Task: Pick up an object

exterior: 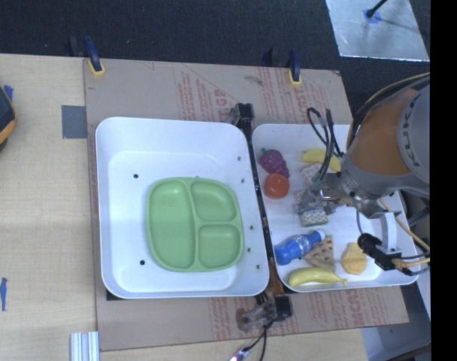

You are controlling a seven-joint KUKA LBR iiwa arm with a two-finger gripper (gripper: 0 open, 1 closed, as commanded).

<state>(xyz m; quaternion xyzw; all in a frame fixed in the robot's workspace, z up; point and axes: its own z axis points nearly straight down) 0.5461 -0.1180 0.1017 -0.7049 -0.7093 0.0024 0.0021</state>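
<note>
With the gripper point(316, 201) low over the patterned block point(313, 216) in the right bin point(289, 138), finger state impossible to tell, it should descend squarely, clear of the tomato point(276, 186).

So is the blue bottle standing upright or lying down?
Lying down: the blue bottle rests on its side in the right bin, cap pointing right.

- Both bins point(108, 201): smooth white plastic, faintly glossy.
- Green divided plate point(193, 222): matt plastic.
- Sheet point(176, 89) under the bins: brown cardboard, printed, matt.
- Desk point(33, 224): pale wood grain.
- Blue bottle point(295, 246) below-left of the tool point(316, 196): shiny plastic.
</note>
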